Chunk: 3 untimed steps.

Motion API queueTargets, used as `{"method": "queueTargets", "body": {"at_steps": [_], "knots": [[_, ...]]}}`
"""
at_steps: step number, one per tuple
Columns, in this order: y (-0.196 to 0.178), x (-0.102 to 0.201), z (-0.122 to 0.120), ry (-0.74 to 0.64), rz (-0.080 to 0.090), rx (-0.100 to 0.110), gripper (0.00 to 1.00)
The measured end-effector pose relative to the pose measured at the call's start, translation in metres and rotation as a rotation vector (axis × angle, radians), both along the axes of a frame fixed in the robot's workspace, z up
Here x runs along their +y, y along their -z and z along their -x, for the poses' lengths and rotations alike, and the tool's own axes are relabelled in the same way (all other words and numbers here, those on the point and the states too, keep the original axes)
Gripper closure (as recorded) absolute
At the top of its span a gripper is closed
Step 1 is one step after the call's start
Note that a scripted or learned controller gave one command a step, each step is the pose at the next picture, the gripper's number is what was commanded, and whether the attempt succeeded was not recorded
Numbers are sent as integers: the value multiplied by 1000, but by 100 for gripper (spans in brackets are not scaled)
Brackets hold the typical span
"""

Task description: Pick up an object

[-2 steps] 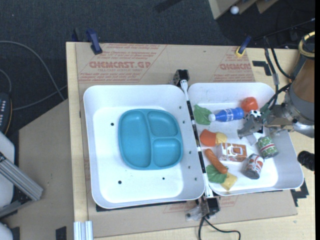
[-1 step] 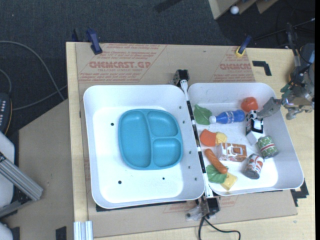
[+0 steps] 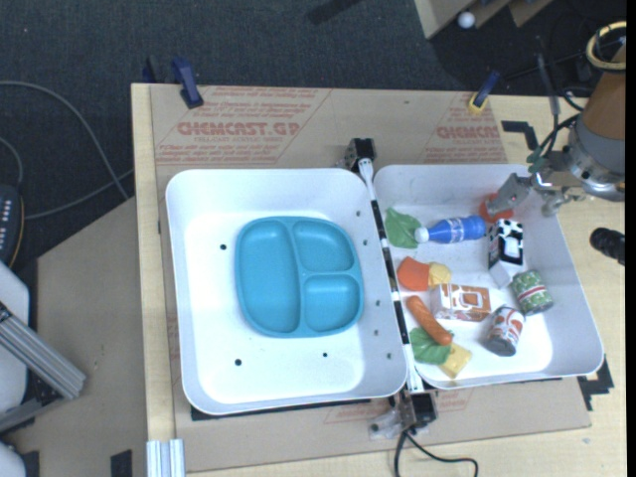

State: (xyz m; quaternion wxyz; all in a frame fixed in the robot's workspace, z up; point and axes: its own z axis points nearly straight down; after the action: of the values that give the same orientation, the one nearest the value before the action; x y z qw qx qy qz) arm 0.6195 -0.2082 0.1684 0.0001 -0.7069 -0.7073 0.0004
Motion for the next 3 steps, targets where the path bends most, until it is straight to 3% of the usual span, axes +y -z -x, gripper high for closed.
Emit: {"method": "queueTargets", "body": {"at_steps": [1,2,3], "knots": [[85,-8,-42,-5,-15,6,0],[73,-13,-43,-3,-2,-2,100],[84,35,-46,-1,-3,5,100]]}}
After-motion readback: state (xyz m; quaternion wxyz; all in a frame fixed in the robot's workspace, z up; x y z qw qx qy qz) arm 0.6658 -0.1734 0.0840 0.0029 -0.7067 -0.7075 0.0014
